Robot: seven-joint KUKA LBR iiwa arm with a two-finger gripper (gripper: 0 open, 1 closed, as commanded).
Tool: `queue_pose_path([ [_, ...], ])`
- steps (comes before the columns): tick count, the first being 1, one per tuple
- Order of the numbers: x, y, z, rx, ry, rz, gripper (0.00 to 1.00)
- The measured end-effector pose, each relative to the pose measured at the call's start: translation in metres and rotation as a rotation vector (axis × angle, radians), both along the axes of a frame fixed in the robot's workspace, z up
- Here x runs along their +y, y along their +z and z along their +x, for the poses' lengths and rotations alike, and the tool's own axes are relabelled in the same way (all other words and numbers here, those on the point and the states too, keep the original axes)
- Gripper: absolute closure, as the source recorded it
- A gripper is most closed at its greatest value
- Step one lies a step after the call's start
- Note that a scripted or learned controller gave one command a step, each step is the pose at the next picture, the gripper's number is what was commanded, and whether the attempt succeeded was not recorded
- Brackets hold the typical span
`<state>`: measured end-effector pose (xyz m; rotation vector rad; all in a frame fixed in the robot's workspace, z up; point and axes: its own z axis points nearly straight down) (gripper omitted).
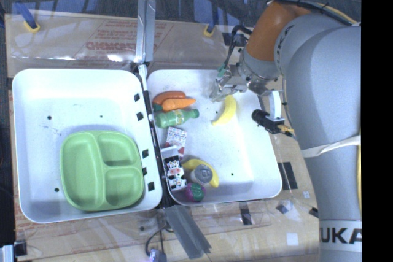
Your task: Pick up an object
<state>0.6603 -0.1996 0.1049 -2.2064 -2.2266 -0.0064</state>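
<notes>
Two bins sit side by side on the table [73, 236], touching along their shared inner edge. The left bin [37, 95] holds a divided tray [101, 170], lying toward its near side. In the right bin [258, 184], a carrot [178, 104] lies against the left wall near the far end, with a sausage [169, 96] just behind it and a bottle [176, 117] just in front. A banana [225, 111] lies to their right, near the bin's far side, with the tool [222, 88] directly above its far end. A small card [176, 135] lies in front of the bottle, and a cluster of small items [193, 176] crowds the near left corner.
</notes>
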Motion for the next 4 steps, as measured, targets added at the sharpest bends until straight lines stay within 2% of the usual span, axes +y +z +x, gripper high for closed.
queue_pose_path([
  [1,0.001,0.011,0.001,0.0,0.006,-0.001,1.0],
  [2,0.001,0.011,0.001,0.0,0.007,-0.001,0.0],
  [3,0.0,-0.007,-0.012,-0.012,0.025,0.002,0.0],
  [4,-0.009,0.013,-0.056,-0.001,0.05,-0.007,0.0],
])
